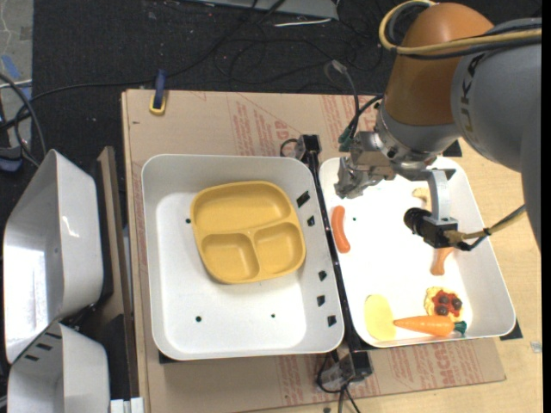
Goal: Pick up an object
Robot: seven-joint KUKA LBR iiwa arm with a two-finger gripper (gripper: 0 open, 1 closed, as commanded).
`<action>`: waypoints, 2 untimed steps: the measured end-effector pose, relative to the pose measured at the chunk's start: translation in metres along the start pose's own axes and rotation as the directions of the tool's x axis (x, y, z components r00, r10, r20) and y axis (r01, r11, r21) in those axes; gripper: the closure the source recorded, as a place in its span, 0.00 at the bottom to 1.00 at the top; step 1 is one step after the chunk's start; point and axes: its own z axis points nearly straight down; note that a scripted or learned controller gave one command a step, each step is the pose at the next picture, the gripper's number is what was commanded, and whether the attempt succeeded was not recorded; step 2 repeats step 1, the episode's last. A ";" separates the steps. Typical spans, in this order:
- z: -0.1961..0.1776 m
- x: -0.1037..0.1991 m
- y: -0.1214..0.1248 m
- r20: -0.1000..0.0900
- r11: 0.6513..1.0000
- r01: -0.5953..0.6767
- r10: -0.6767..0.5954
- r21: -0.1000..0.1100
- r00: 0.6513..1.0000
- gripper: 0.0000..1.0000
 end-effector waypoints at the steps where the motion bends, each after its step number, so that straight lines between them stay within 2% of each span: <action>1: 0.015 0.061 0.012 0.000 1.000 0.000 0.000 0.002 1.000 1.00; 2: 0.015 0.061 0.012 0.000 1.000 0.000 0.000 0.002 1.000 1.00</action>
